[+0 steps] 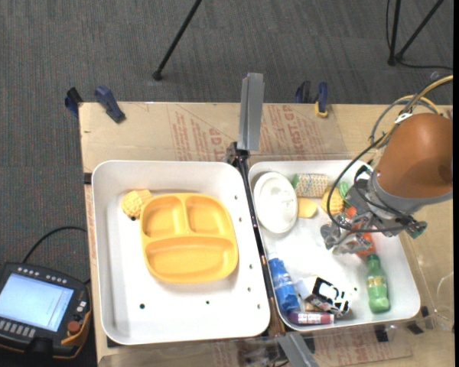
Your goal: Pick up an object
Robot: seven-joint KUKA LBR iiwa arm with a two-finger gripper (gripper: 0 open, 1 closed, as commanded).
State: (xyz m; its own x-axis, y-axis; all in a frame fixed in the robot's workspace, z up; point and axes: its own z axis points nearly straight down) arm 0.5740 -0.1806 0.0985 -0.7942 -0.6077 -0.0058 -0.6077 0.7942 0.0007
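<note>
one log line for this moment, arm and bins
arm: reaching into right bin | hand: low over clutter near green bottle | grasp: unclear | left bin: yellow tray

Robot lab setup, no question.

Bare plywood bench with blue clamps along its far edge, sitting on grey carpet floor. Black tripod legs stand behind it, a handheld grey teach pendant with a lit screen lies at the lower left, and two shallow white plastic bins hold toy-like clutter for testing.
</note>
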